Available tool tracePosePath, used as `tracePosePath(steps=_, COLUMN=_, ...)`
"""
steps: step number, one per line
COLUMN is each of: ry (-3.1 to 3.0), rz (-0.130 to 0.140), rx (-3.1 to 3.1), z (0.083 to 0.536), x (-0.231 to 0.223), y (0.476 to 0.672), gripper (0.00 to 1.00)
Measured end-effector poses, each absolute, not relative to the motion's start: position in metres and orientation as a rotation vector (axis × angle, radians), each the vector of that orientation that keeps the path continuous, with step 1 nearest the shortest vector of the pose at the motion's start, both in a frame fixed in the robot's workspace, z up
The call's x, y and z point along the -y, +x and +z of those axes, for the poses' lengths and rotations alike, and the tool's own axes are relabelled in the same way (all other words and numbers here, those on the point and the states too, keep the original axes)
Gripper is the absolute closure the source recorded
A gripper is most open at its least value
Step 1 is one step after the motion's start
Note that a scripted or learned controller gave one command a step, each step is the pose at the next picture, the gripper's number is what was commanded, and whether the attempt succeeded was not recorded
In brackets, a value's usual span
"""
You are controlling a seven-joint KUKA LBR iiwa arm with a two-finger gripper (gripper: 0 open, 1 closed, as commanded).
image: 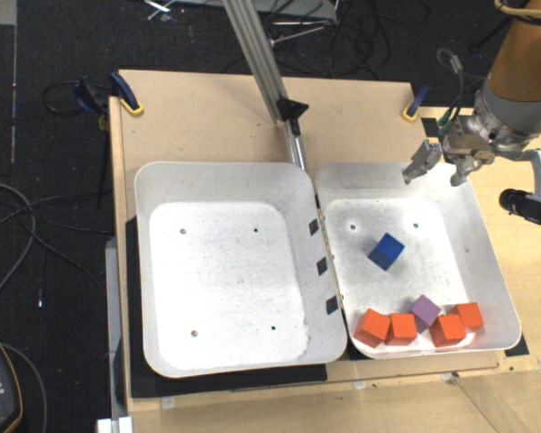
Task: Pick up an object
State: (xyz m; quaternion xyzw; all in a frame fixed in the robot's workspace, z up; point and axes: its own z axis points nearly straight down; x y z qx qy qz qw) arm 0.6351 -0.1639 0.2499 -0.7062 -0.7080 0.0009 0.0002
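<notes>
Camera view has my gripper (pixel 439 167) hanging over the back rim of the right bin (pixel 487 242), its two fingers spread apart with nothing between them. I read this as the approach, nothing picked yet. Nearest below and a little leftward of my fingers sits the blue cube (pixel 387 251), alone on bare floor, turned cornerwise to the bin walls. That is my best target: I should turn my wrist so the fingers meet two flat faces rather than corners, come straight down and close only once the cube is centred. Farther off, against the front wall, the orange cubes (pixel 389 327) and the purple cube (pixel 426 310) crowd together touching, leaving my fingers little room. Beyond, well to my left, lies the left bin (pixel 162 188).
</notes>
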Motion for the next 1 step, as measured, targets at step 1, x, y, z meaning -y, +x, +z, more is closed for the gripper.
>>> tracePosePath(steps=1, ry=-2.216, rz=0.008, rx=2.217, z=0.1355, x=0.1472, y=0.6167, gripper=0.0)
